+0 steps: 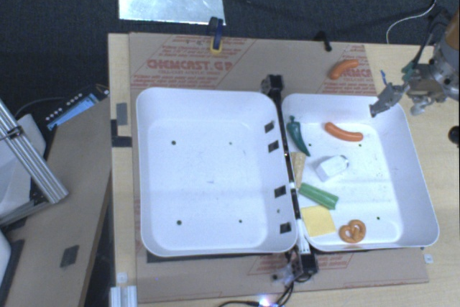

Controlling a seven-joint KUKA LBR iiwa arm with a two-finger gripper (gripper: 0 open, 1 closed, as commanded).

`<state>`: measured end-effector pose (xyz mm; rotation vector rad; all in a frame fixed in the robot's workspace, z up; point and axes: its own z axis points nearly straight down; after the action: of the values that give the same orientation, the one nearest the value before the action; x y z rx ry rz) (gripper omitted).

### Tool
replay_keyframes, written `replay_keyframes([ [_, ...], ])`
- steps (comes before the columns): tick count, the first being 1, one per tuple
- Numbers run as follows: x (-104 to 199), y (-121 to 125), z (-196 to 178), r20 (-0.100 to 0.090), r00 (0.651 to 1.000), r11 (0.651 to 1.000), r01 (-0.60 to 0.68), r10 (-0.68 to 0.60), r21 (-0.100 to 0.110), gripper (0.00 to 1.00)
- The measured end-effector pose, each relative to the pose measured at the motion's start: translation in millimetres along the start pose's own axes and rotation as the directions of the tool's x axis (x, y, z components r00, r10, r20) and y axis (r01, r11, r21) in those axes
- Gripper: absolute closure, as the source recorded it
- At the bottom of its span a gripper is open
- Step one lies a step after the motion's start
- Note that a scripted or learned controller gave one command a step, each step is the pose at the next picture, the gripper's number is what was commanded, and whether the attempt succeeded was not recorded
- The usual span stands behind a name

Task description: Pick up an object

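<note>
My gripper (399, 106) hangs over the far right corner of the right bin (413, 176), open with nothing between its fingers. An orange sausage (343, 131) lies in the bin just left of and below it. Also in this bin are a dark green pepper (296, 136) by the left wall, a white block (332, 167) in the middle, a green strip (318, 195), a yellow square (317, 221) and a brown pretzel (352, 231) near the front.
A second orange sausage (343, 69) lies outside the bins on the cardboard behind the right bin. The left bin (147, 154) sits beside the right one, with black clips (274, 147) along the shared wall. A yellow-and-blue clamp (215, 36) stands at the cardboard's far edge.
</note>
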<state>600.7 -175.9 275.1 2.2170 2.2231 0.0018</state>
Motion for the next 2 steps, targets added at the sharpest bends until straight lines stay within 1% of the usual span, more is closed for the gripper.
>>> replay_keyframes([
  [1,60,71,172,-0.002,1.000,1.000,0.008,-0.008,-0.003,0.00],
  [2,74,68,179,0.000,1.000,1.000,0.004,-0.004,0.001,0.00],
])
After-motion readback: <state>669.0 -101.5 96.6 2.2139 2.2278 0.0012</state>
